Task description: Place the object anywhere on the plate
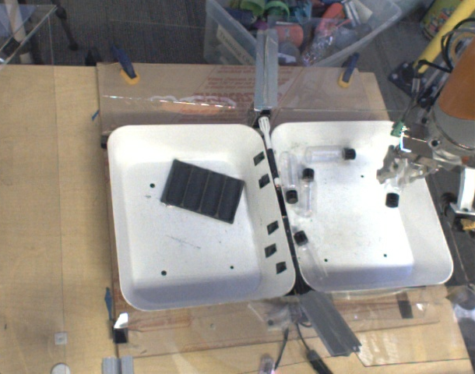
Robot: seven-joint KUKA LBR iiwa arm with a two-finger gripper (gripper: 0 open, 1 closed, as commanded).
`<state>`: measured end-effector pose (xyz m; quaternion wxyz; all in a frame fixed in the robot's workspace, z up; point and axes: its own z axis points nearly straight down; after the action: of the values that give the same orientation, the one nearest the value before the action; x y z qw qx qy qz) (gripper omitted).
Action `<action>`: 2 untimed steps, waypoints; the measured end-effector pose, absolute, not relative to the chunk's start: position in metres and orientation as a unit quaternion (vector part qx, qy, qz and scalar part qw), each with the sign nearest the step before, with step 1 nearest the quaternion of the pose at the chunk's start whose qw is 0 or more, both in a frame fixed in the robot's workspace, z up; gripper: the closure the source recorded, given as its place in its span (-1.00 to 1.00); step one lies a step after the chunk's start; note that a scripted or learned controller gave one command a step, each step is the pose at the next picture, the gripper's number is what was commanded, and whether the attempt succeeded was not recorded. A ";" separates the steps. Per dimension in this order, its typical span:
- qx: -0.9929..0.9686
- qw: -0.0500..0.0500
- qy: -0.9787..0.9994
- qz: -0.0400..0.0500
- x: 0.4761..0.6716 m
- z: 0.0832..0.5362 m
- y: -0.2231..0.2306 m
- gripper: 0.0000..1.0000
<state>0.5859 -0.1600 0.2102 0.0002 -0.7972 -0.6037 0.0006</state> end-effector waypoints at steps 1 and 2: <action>-0.811 0.001 -0.584 0.001 0.642 0.147 -0.189 1.00; -0.868 0.002 -0.497 0.001 0.536 0.222 -0.149 1.00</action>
<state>0.5357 -0.1490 0.2223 0.0020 -0.8679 -0.4967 0.0013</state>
